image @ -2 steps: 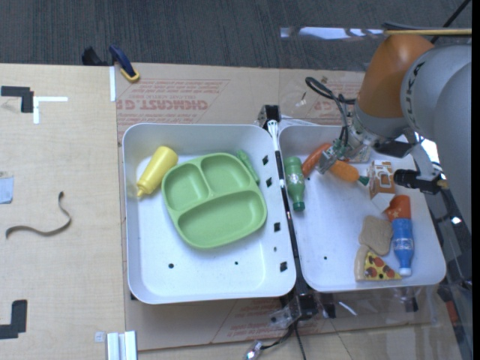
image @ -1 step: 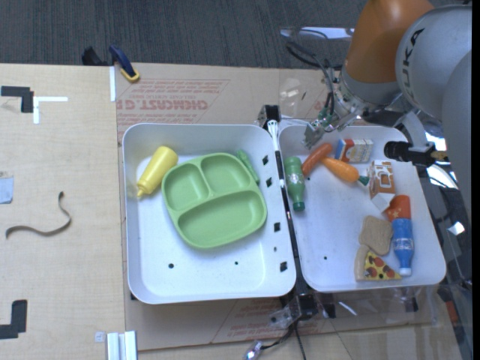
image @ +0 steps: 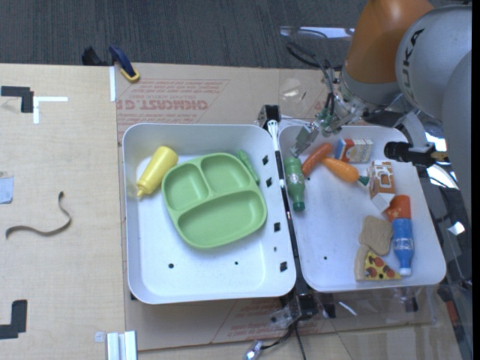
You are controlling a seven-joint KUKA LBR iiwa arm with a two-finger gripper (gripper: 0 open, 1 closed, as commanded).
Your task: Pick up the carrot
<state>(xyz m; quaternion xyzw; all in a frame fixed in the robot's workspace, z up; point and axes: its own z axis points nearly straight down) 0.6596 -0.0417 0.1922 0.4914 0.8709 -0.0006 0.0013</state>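
Note:
The carrot (image: 341,171), orange with a small green top at its right end, lies in the back part of the right bin (image: 330,272). A red-orange sausage-shaped piece (image: 316,158) lies slanted just to its left, almost touching it. My gripper (image: 313,132) hangs over the bin's back left corner, just above the upper end of the red-orange piece and up and to the left of the carrot. Nothing shows in its grasp.
A green bottle (image: 294,183) lies along the right bin's left wall. A white box (image: 358,151), a carton (image: 382,177), a blue bottle (image: 402,235), bread (image: 376,233) and pizza (image: 375,267) fill its right side. The left bin (image: 129,223) holds a green plate (image: 215,199) and yellow bottle (image: 155,169).

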